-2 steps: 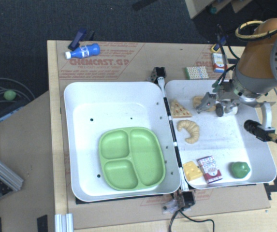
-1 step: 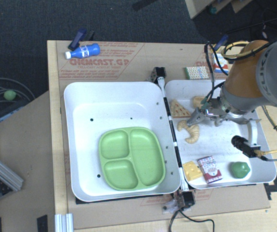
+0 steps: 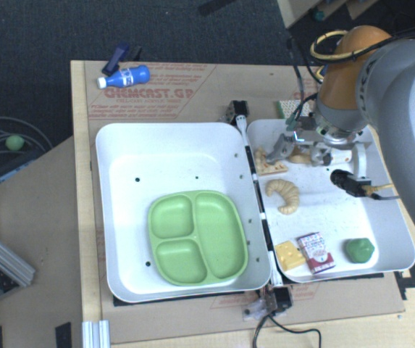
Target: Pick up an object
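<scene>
A blue bottle (image 3: 124, 76) is seen lying on the counter (image 3: 193, 85) behind the bins. In the left bin (image 3: 120, 194) a green tray (image 3: 196, 236) with three compartments is found, lying flat. In the right bin (image 3: 388, 223) the candidates for picking are spread: a flat tan piece (image 3: 270, 164) at the back left corner, a croissant (image 3: 285, 195) just in front of it, then a yellow block (image 3: 288, 255), a red packet (image 3: 316, 251) touching it, and a green lump (image 3: 359, 250) near the front right.

The gripper (image 3: 305, 142) is held low over the back of the right bin, just beside the tan piece. Whether the fingers are apart or together cannot be told, and nothing can be seen between them.

The step in hand is judged to be the approach, with no grasp yet made. For the next move, the fingers would have to be centred over one chosen thing, probably the tan piece or the croissant, lowered around it and closed before any lift.
</scene>
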`<state>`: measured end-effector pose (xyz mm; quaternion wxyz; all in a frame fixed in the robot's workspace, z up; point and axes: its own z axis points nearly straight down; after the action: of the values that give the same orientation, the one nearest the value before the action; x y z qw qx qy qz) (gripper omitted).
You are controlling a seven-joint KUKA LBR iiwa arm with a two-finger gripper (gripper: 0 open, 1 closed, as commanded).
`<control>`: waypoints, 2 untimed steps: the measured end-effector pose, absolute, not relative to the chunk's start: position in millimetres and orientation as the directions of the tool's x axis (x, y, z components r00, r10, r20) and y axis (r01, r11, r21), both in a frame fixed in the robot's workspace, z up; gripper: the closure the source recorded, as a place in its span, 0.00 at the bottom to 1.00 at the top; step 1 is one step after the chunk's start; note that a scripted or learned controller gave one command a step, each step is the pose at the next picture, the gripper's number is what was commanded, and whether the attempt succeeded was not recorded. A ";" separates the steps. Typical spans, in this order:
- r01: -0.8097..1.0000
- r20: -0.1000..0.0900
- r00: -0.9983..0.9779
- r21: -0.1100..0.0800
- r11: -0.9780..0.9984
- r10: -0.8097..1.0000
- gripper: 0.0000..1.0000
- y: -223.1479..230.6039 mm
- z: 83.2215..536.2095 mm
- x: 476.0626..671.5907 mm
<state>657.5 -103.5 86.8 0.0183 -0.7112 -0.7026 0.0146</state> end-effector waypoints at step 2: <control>1.000 0.001 0.000 -0.002 0.000 1.000 0.00 -136.1 87.6 667.1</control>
<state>667.1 -136.1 87.6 0.0013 -0.7072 -0.7070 0.0003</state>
